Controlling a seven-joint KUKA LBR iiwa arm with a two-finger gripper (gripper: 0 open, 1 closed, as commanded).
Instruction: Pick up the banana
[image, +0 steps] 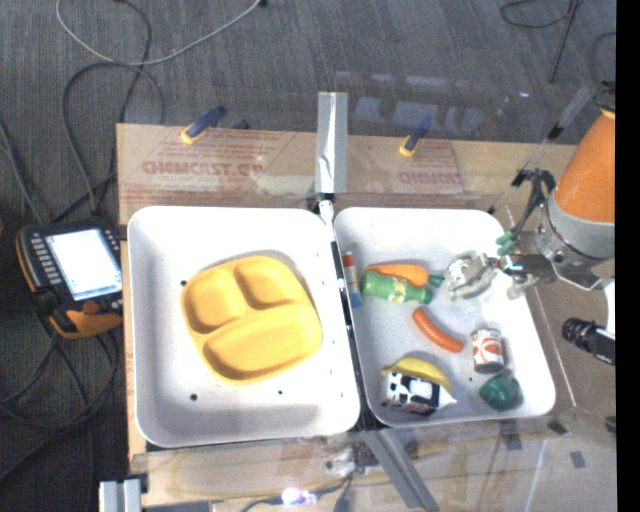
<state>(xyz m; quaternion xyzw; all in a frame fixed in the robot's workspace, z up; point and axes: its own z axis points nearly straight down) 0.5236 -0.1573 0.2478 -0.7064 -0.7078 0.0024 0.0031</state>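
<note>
Left of the right white bin (520, 300) sits a yellow divided tray (255, 318). Inside that bin, the curved yellow banana (422, 369) lies near its front wall, atop a black-and-white cow toy (412, 393). My end effector (468, 276) hovers above the bin's back right, empty, fingers spread apart.

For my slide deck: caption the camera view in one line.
Gripper hovers in the right bin, far from the banana at its near edge.
</note>
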